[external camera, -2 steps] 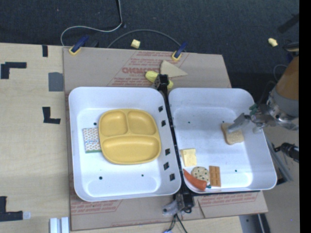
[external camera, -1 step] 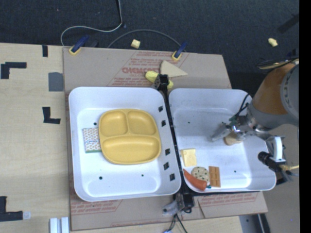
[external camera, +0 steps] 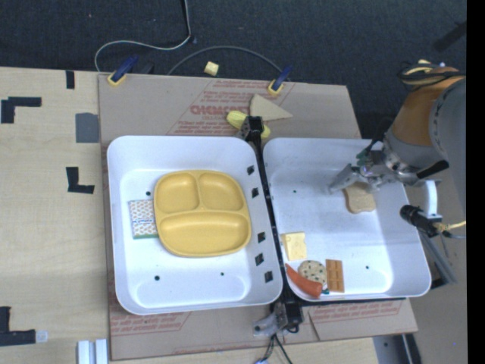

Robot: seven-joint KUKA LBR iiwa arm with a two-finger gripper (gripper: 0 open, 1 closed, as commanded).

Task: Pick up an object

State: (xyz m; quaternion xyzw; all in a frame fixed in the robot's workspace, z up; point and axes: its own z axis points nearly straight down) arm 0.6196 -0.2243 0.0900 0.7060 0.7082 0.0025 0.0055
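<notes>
The gripper [external camera: 356,174] hangs in the upper part of the right bin [external camera: 318,158], fingers spread wide. The toast [external camera: 359,200] lies just below it in the frame, perhaps touching one fingertip.

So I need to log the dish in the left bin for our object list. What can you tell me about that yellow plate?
The yellow plate is a rounded, matte, plastic-looking tray with three compartments: two small ones at the far side, one wide one nearer the camera. It lies flat and upright in the middle of the left bin, nothing visible in it. A small patterned sponge sits against its left edge. The gripper is over the other bin.
</notes>
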